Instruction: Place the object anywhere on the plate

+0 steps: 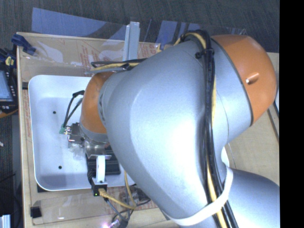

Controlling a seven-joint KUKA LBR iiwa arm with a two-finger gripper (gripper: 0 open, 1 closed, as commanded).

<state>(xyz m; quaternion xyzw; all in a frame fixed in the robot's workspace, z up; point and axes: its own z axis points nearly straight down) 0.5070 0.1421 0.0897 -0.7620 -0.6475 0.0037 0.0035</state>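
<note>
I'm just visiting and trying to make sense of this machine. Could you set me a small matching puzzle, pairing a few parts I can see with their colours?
Things:
1. arm
2. band
3. bin
4. cable

Colours:
A. white
B. yellow
C. grey
D. orange

Pairs: 1-C, 2-D, 3-A, 4-B. The arm's big grey body hangs over the bin and hides much of it; the yellow cable runs down along the arm.
</note>
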